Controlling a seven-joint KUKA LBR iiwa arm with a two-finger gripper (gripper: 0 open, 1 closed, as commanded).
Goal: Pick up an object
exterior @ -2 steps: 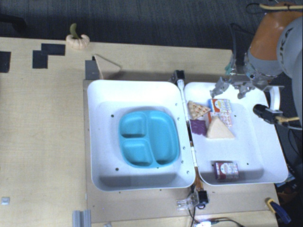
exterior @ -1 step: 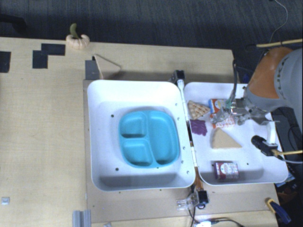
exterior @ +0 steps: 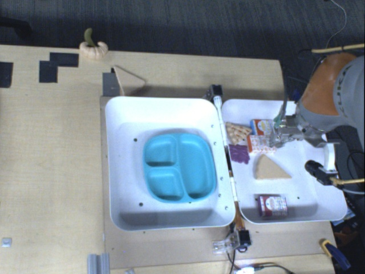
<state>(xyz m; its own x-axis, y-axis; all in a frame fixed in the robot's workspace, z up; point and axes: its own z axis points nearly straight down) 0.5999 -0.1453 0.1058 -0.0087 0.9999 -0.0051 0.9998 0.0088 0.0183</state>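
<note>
We figure the target is the small red and white carton [exterior: 262, 136] in the upper middle of the right bin [exterior: 336, 209], right of center frame. The gripper [exterior: 278, 135] sits on top of it; we can't tell its state. Crackers [exterior: 237, 132], a purple scrap [exterior: 239, 153] and a tan wedge [exterior: 271, 169] crowd close, so it could nudge or snag a neighbor.

Glossy blue plastic tray [exterior: 179, 165]; smooth white bins [exterior: 120, 153]; bench [exterior: 51, 170] probably matt wood.
</note>
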